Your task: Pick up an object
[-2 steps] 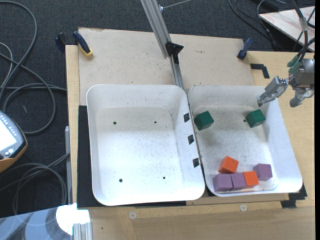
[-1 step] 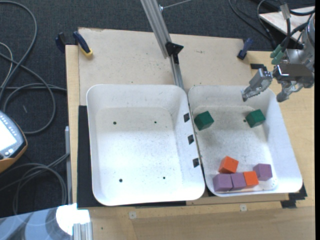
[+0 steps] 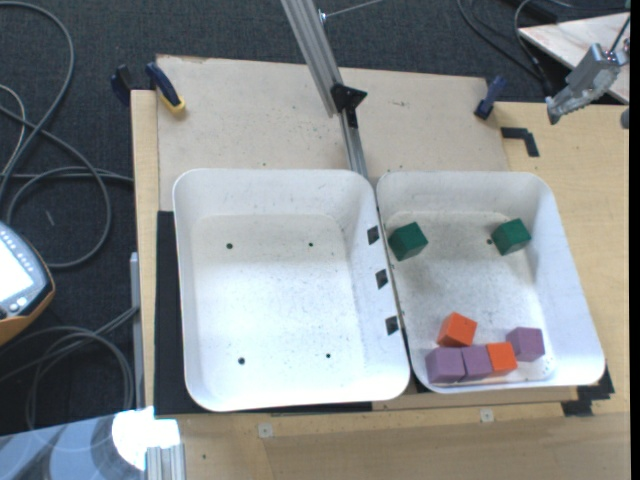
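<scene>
The right bin [image 3: 566,268] holds several small blocks. Two green blocks lie in its far half, one by the left wall [image 3: 407,240] and one toward the right [image 3: 511,235]. Near the front wall an orange block [image 3: 458,330] sits just behind a row made of a purple block [image 3: 447,364], another purple one [image 3: 476,361], a second orange one [image 3: 500,357] and a third purple one [image 3: 526,343]. My gripper [image 3: 562,103] hangs at the upper right, above the bench beyond the bin's far right corner, well away from every block, with nothing seen in it.
The left bin [image 3: 200,298] sits beside the right one. A slanted metal pole [image 3: 318,53] rises from behind the shared wall. Clamps stand at the board's back corners [image 3: 166,86] [image 3: 489,98]. Cables lie on the dark floor to the left.
</scene>
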Tool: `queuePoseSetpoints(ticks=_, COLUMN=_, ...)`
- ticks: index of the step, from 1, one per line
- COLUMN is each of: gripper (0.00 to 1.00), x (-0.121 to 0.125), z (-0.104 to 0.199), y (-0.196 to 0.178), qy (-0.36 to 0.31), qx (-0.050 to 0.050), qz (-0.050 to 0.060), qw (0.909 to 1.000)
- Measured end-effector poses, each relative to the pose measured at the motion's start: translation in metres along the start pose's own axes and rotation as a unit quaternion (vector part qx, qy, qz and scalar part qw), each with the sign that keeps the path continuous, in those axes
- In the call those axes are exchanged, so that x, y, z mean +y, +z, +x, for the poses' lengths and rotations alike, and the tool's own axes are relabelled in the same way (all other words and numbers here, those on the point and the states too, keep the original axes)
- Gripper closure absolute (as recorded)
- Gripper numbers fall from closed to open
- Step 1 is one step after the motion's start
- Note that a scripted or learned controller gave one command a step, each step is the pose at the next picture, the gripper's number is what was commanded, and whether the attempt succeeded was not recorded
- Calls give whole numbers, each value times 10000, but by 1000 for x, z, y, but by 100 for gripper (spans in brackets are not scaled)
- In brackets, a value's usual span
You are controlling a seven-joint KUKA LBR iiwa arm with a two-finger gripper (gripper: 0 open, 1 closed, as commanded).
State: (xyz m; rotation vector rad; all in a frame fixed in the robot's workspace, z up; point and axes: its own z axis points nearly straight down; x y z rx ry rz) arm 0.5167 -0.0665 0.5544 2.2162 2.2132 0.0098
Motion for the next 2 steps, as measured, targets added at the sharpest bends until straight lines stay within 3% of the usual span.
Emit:
queuePoseSetpoints(ticks=1, gripper=0, x=30, z=-68, y=99, qy=28, qx=9, qz=97, qw=9999)
queuePoseSetpoints(ticks=2, gripper=0, x=36, z=-12, y=40, qy=-43, qx=11, qz=10, qw=10000)
